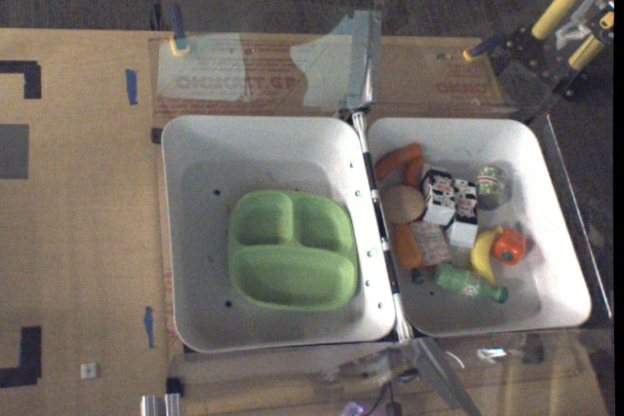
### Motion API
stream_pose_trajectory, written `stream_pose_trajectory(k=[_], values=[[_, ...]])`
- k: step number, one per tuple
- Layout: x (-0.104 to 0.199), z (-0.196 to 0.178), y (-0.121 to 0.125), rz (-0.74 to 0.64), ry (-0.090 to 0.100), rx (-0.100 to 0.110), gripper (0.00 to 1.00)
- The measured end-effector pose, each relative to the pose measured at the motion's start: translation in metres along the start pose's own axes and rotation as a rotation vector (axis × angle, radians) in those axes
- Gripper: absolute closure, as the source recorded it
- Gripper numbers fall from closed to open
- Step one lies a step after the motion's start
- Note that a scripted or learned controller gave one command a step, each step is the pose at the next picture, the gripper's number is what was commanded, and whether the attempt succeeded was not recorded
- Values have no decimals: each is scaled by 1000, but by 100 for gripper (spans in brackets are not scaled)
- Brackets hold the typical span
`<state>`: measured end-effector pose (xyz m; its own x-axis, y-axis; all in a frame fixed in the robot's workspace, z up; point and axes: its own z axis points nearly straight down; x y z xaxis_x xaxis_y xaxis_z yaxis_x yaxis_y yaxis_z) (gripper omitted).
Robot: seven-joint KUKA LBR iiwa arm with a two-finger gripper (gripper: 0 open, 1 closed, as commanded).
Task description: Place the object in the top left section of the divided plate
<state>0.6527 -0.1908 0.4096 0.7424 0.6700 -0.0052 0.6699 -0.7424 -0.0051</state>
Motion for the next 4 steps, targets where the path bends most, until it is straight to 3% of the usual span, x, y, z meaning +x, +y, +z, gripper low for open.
stream_pose_trajectory(k=[1, 2, 3, 4], values=[[0, 0, 0, 0, 0, 0, 0], [2, -8, 1, -3, -4, 0, 100], [-21, -23, 18, 247, 3, -4, 100], [-22, 31, 23, 178, 1, 1, 100]])
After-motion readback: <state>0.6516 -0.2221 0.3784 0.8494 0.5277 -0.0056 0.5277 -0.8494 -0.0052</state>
